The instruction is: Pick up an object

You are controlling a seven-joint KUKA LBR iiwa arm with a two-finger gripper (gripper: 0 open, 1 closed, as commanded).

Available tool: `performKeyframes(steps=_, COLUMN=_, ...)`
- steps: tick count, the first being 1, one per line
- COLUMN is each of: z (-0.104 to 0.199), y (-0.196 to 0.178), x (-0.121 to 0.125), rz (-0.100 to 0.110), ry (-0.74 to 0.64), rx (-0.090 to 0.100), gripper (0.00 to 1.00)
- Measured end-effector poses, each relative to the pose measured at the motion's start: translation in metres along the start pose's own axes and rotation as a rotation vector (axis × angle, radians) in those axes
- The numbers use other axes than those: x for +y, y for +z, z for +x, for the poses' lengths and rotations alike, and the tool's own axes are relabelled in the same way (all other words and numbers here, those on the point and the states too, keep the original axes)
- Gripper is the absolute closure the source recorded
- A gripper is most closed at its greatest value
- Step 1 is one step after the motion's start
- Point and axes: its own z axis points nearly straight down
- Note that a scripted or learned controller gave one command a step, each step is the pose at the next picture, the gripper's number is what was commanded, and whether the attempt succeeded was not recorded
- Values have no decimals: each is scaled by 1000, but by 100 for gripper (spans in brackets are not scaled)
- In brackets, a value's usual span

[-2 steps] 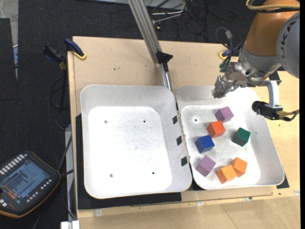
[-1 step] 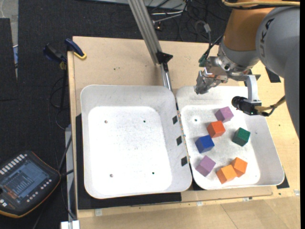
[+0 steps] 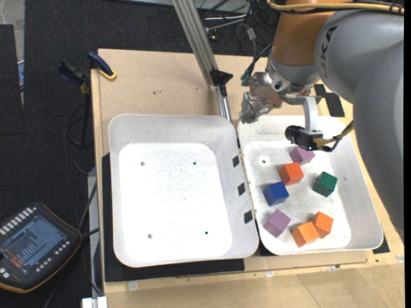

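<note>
The right white bin (image 3: 363, 191) holds several small blocks: a purple one (image 3: 300, 154), an orange one (image 3: 292, 172), a blue one (image 3: 275, 193), a green one (image 3: 325, 183), a second purple one (image 3: 278, 222) and two orange ones (image 3: 304, 234) (image 3: 323, 223) at the front. My gripper (image 3: 250, 115) hangs over the bin's far left corner, well clear of the blocks, with nothing visibly in it. The grey arm with its orange band (image 3: 308, 18) covers the upper right.
The left white bin (image 3: 117, 146) lies beside the right one, with black clips (image 3: 241, 188) along the seam between them. A slanted metal rail (image 3: 196, 37) ends near the gripper. A blue clamp (image 3: 96, 66) sits at the bench's far left corner. A teach pendant (image 3: 32, 246) lies off the bench at lower left.
</note>
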Motion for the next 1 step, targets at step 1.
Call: performKeyframes(steps=1, z=46, y=-7, x=10, rz=-1, ry=0, rx=1, gripper=100)
